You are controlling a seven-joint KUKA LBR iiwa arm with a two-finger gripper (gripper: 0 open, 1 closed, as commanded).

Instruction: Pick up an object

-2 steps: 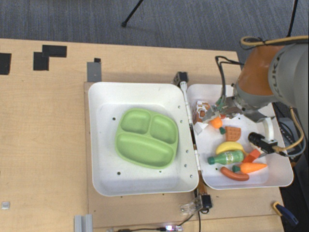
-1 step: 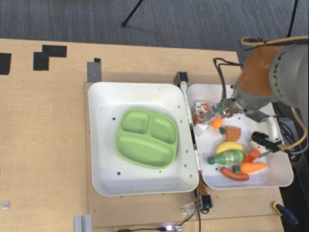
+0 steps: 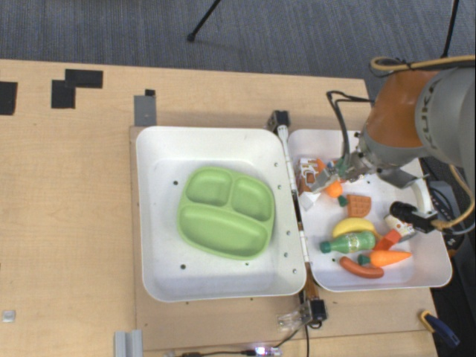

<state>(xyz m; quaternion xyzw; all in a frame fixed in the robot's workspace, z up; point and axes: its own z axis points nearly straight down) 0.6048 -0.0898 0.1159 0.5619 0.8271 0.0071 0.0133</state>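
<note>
My gripper (image 3: 321, 171) hangs low over the upper left part of the right bin (image 3: 435, 274), reaching in from the right. Right by it lies a small brown, red and white packet (image 3: 307, 175); I cannot tell whether they touch. A small orange piece (image 3: 335, 190) sits just below the gripper. Further toward the front lie a brown waffle (image 3: 358, 204), a yellow banana (image 3: 353, 226), a green bottle (image 3: 349, 242), a red sausage (image 3: 362, 268) and an orange carrot (image 3: 390, 258).
The left bin (image 3: 160, 274) holds a green divided plate (image 3: 225, 213). A ridge (image 3: 294, 199) separates the two bins. The grey arm with its orange band (image 3: 394, 114) covers the right bin's upper right corner.
</note>
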